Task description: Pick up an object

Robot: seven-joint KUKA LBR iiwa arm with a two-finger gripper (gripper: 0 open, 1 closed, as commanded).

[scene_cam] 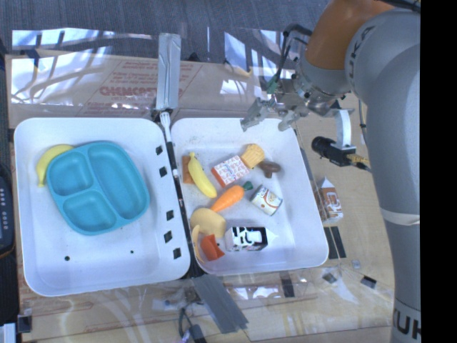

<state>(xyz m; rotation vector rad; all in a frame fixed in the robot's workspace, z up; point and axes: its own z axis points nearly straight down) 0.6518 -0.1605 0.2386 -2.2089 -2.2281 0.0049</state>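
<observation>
Two white bins sit side by side on the bench (86,91). Gripper (270,118), spread wide and empty, hovers over the right bin's (303,224) far edge; next it must descend onto the carrot (227,198) mid-bin.

- A blue divided plate (98,186) lies in the left bin (43,263).
- A yellow banana (48,158) lies just beside the plate's upper left edge, partly tucked under it.
- A small bottle with an orange label (330,200) lies on the bench, just outside the right bin (303,245).
- Brown cardboard with red print (128,84) lies behind both bins.
</observation>
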